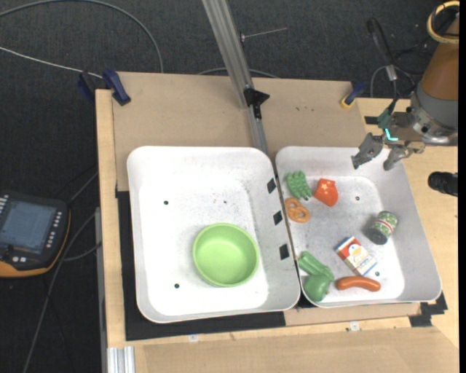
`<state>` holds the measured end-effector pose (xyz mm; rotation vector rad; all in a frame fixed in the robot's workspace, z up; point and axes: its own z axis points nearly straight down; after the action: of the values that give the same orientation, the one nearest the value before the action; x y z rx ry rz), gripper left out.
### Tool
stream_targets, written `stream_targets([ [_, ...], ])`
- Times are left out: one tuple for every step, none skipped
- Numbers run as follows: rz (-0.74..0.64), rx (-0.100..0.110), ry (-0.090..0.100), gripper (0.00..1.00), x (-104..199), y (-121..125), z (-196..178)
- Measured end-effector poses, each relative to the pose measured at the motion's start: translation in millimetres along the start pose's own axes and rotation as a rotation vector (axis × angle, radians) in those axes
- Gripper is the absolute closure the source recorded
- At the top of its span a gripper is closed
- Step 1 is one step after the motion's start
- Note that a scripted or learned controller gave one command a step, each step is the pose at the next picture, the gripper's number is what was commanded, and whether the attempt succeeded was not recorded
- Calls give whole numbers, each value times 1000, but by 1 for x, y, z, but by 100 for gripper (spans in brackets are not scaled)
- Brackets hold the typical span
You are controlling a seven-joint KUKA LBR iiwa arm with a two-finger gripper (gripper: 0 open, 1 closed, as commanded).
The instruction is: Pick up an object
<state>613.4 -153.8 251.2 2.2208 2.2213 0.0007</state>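
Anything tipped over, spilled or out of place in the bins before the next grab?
Nothing spilled or broken. The small can lies on its side in the right bin. The green bowl sits upright in the left bin. The gripper hangs open above the right bin's far rim.

A robotics lab, by all signs. Plywood bench point(189, 109) on dark carpet point(44, 124), blue clamps point(116, 87) at its 11 o'clock corner. Two white bins point(145, 218) side by side, with toy food and a green bowl point(226, 253) inside. Aluminium rail point(231, 51) slanting in from 12 o'clock. Loose cables point(109, 11) across the floor. At 9 o'clock, probably a teach pendant point(29, 229), orange-edged with a screen. Industrial arm point(440, 80) at 2 o'clock.
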Motion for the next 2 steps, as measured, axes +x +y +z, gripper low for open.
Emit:
stream_targets([
  [0, 0, 0, 0, 0, 0, 0],
  [0, 4, 1, 0, 8, -3, 46],
])
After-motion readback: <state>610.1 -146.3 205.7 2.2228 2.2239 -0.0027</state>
